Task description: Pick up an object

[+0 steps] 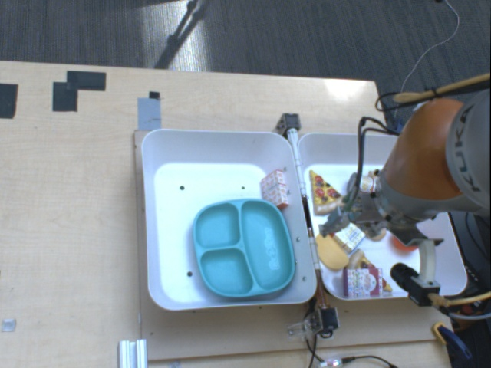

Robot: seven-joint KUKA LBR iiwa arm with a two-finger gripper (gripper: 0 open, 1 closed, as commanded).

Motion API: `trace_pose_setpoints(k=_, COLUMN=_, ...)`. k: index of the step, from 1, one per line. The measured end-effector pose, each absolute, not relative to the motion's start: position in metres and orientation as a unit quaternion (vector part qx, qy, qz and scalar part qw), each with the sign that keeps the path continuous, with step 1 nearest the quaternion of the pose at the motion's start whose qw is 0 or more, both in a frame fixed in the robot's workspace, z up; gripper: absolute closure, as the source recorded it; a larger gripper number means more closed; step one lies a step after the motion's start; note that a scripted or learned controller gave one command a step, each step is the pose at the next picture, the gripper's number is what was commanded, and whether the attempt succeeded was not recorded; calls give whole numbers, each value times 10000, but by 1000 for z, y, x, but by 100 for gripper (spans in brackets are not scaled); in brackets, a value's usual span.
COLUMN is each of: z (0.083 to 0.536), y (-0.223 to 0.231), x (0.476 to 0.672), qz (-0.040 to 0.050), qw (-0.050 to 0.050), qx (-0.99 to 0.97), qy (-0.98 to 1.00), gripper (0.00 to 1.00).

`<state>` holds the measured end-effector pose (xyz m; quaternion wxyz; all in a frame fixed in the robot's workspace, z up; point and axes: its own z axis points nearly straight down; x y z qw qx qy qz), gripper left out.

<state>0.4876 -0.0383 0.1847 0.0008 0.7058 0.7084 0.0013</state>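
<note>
The gripper (349, 225) hangs low over the right bin (459, 276), at the frame's right of centre, under the grey arm (430, 159) with its orange band. Whether it is spread or pressed together I cannot tell; the wrist covers most of it, and nothing is plainly seen between its tips.

Just below it lies a small white packet (351, 238), close enough that touch cannot be ruled in or out. A pizza slice (324, 192) lies to its upper left, long axis running from upper left to lower right, its narrow end toward the upper left. A yellow piece (331, 253) sits at the bin's left wall, lower down, and a red-and-white box (362, 280) lies near the bin's bottom edge.

In the left bin (165, 205) a blue divided plate (244, 247) lies flat, with a small pink-and-white box (275, 187) just above its upper right rim.
</note>
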Motion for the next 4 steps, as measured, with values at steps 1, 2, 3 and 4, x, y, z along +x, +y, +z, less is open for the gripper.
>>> trace_pose_setpoints(k=1, z=87, y=-84, x=489, qz=25, qw=18, qx=7062, qy=7080, gripper=0)
trace_pose_setpoints(k=2, z=99, y=-85, x=491, qz=47, qw=60, qx=7060, qy=7081, gripper=100)
trace_pose_setpoints(k=3, z=99, y=-85, x=491, qz=46, qw=58, qx=7059, qy=7083, gripper=0)
trace_pose_setpoints(k=4, z=109, y=-84, x=492, qz=56, qw=65, qx=7052, qy=7090, gripper=100)
